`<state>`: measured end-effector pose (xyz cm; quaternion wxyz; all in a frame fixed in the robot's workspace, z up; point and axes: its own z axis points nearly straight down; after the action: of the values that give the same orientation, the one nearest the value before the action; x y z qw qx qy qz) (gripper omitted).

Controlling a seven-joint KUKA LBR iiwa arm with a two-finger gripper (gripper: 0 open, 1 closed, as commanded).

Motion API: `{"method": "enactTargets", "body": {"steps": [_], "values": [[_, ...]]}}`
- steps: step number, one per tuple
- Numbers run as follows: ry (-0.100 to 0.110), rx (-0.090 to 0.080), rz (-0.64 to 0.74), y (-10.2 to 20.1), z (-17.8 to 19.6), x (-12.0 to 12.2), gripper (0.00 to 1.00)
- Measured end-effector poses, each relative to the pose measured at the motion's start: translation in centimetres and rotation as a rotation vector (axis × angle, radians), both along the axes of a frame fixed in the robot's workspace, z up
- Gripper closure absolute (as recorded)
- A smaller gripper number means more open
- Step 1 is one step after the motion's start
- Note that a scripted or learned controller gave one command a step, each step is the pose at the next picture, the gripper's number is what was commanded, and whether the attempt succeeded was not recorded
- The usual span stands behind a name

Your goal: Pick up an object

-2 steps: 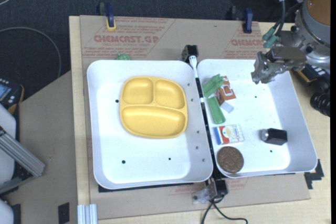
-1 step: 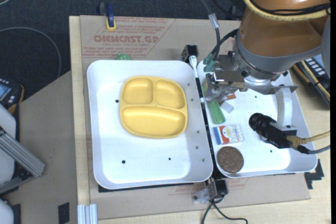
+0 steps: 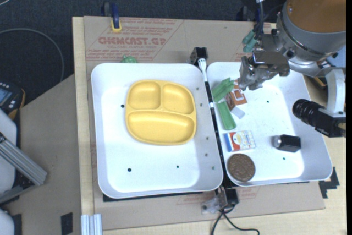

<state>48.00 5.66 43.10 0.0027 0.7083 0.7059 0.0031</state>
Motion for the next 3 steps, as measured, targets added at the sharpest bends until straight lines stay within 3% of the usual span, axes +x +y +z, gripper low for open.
{"method": "enactTargets", "body": {"steps": [1, 2, 3], "values": [[0.009, -0.001, 0.004, 0.2, -0.6, -0.1, 1.0], [-0.001, 0.001, 0.004, 0.0, 6.6, 0.0, 1.0], [0.021, -0.003, -0.002, -3.8, -5.3, -0.2, 1.0]]}}
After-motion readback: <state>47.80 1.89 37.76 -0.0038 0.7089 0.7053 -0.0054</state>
